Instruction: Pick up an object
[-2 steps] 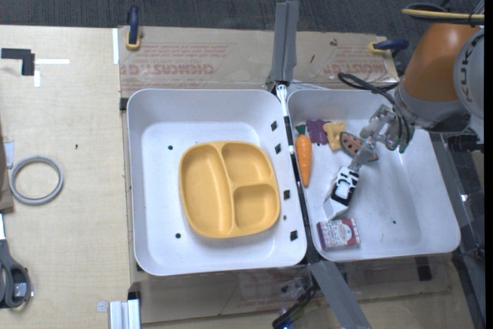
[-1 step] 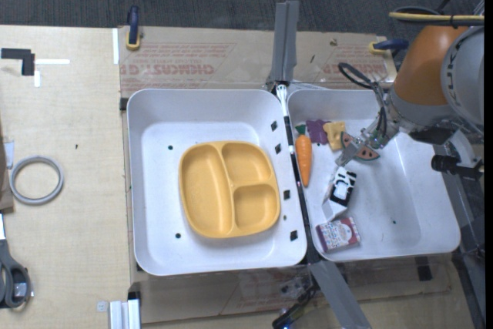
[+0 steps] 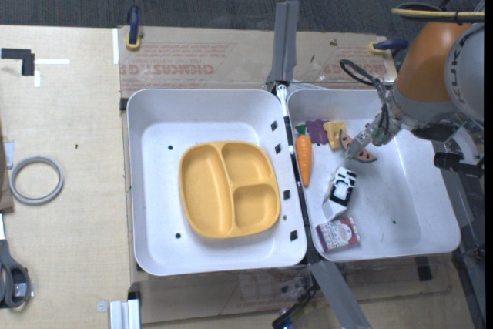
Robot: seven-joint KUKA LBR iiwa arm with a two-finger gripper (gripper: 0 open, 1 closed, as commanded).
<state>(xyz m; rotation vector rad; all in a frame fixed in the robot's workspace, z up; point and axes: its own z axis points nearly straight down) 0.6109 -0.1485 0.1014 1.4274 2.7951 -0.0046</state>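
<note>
End effector (image 3: pixel 360 148) is sitting low in the right bin (image 3: pixel 431 239), near its back-left area, reaching in from the right on the grey arm (image 3: pixel 462 81) with the orange band (image 3: pixel 427 62). Finger state: cannot tell, too small and blurred at the tip. Tip is hovering at or touching a small pink-and-dark item (image 3: pixel 367 156); contact is not resolvable, and nothing is visibly sitting between fingers.

Right bin is carrying 6 things:
- carrot (image 3: pixel 303 158) lying along the left wall, green top toward the back
- purple piece (image 3: pixel 316 130) just beside the carrot top
- yellow piece (image 3: pixel 334 133) next to the purple one, near the tip
- pink-and-dark item at the tip
- black-and-white object (image 3: pixel 343 186) lying mid-bin, apart from the tip
- red-and-white packet (image 3: pixel 337 234) lying near the front-left corner

Left bin (image 3: pixel 154 243) is holding 1 yellow divided plate (image 3: pixel 229 188), 3 compartments, lying flat.

Table (image 3: pixel 69 243) left of the bins is carrying a grey tape ring (image 3: pixel 34 179) and scissors (image 3: pixel 14 281) at the edge.
</note>
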